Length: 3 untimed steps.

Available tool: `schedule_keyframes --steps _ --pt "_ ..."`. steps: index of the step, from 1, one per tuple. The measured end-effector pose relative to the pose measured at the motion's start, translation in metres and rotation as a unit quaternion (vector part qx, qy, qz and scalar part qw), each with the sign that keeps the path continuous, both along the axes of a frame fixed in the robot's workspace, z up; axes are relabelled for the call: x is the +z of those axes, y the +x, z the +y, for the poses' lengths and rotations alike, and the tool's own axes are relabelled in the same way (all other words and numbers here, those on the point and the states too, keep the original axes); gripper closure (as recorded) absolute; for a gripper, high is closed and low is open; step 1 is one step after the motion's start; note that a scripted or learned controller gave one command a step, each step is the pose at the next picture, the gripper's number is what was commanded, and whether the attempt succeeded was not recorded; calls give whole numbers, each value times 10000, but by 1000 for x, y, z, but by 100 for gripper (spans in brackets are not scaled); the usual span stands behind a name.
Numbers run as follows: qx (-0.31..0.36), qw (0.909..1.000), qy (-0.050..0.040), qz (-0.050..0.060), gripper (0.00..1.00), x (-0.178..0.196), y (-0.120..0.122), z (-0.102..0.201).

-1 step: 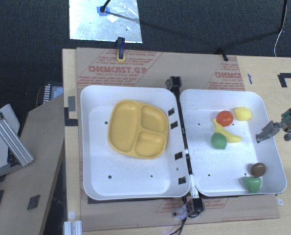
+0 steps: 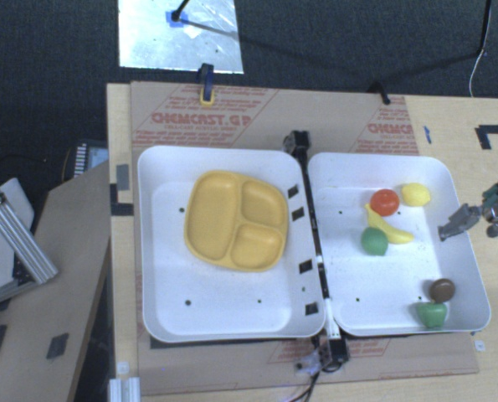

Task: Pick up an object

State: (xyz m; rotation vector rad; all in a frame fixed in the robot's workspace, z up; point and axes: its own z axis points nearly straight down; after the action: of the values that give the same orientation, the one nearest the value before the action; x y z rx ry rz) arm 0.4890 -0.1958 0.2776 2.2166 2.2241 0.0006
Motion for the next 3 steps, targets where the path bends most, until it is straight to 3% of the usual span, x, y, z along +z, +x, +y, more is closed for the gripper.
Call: schedule_keyframes --steps 3 --pt "-16 10000 11 20 0 -142 9 1"
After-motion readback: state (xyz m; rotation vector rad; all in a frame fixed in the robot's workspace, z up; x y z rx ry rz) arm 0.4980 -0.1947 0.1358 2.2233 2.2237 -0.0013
